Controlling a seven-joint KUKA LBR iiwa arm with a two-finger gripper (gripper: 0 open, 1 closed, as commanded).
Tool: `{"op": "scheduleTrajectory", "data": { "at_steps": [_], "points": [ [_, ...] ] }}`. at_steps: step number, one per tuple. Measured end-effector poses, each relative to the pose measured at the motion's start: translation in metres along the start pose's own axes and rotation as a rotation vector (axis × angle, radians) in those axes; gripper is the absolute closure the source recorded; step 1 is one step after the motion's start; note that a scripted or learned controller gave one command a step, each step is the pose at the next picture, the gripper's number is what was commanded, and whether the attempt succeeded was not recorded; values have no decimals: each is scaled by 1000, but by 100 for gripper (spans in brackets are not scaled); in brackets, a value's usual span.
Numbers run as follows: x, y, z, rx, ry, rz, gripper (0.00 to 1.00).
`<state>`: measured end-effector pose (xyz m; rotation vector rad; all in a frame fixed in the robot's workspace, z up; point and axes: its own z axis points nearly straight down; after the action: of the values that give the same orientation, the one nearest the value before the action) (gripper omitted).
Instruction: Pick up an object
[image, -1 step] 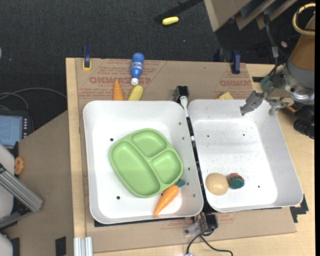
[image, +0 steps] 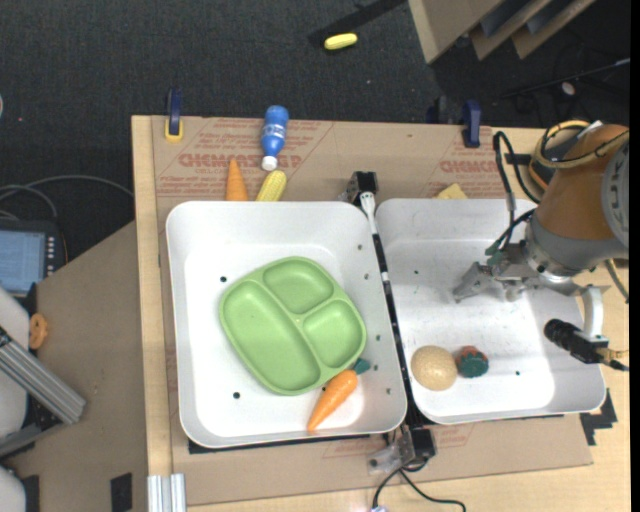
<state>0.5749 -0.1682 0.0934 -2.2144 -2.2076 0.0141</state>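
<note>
Nothing picked up yet, as far as I can see from here. The arm (image: 585, 200) reaches in from the right and hangs over the right bin (image: 420, 240), its gripper (image: 490, 280) low above the bin's bare upper middle. Its two fingers look splayed apart, with white bin floor between them and nothing in their hold. So the whole job seems left to do: choose a thing, come down on it, close, lift.

Candidates in the right bin, two: a pale beige egg-shaped thing (image: 434, 367) and a small red-and-teal toy (image: 472, 362), touching or nearly so, in the near corner, some way below the gripper. These look to be the closest targets.

Left bin (image: 190, 300), three things: one green divided plate (image: 292, 324) with three compartments, lying flat in the middle; one orange toy carrot (image: 334, 397) against the plate's near edge; a bit of teal (image: 362, 366) peeking from under the plate's rim, too hidden to name.

On the bench behind the bins, three more: one blue-and-white bottle (image: 273, 136), one toy corn cob (image: 271, 185), one orange cone-like piece (image: 235, 181). One yellow thing (image: 341, 41) lies on the dark floor beyond.

Bins counted: two, side by side.
</note>
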Motion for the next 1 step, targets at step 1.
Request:
{"op": "scheduleTrajectory", "data": {
  "at_steps": [1],
  "points": [
    [36, -57, 11, -7, 1, -2, 0]
  ]
}}
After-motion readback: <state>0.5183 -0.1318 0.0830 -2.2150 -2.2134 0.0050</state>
